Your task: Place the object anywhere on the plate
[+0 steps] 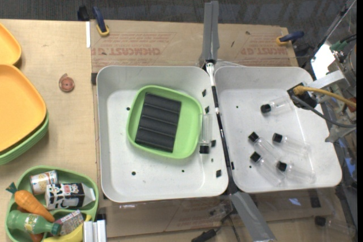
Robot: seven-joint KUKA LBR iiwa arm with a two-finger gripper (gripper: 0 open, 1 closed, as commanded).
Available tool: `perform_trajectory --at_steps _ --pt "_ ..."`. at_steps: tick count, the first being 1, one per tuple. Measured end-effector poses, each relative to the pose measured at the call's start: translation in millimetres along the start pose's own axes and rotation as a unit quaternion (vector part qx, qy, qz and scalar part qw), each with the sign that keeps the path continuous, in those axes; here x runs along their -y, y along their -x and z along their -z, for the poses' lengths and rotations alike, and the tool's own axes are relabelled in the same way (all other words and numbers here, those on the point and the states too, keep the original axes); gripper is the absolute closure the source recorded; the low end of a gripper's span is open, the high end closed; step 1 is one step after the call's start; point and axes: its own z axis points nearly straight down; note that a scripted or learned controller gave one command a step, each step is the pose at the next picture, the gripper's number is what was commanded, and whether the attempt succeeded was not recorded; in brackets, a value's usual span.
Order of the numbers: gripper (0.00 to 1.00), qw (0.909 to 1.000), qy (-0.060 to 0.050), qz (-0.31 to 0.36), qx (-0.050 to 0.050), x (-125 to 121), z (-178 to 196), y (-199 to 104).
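A square green plate (136,107) lies in the left bin (113,178). A black ribbed slab (159,122) rests flat on it, near the middle. Several clear vials with black caps (272,106) are scattered across the right bin (317,178). One more clear vial (205,132) lies along the left bin's right wall, beside the plate. My gripper (339,100) hangs over the right bin's far right edge, well away from the plate, mostly cut off by the frame.
Orange and green plates (20,110) are stacked on the wooden table to the left. A green bowl of toy food (48,207) sits at the bottom left. Clamps (101,24) hold the cardboard behind the bins.
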Motion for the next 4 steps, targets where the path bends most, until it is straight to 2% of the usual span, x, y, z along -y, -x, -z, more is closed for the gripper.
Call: perform_trajectory --at_steps 4 --pt "0.0 1.0 0.0 0.001 0.0 0.3 -0.2 -0.1"
